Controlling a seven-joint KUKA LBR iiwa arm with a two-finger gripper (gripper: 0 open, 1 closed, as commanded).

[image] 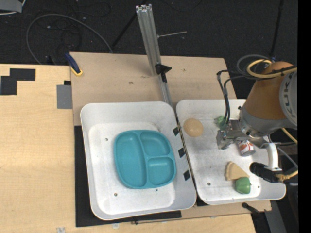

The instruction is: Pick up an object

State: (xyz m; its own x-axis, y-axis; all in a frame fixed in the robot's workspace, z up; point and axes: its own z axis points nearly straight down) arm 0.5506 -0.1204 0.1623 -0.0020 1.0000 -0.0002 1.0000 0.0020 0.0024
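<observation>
Pick not yet done. End effector low in right bin, finger state unclear, cannot tell. Tan ball at its 9 o'clock, apart. Wedge, green piece toward 5 o'clock, untouched. Teal tray in left bin.

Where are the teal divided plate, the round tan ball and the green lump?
Teal divided plate (144,158), camera view, its middle ridge.
Round tan ball (193,127), camera view, its top.
Green lump (242,185), camera view, its middle.
</observation>
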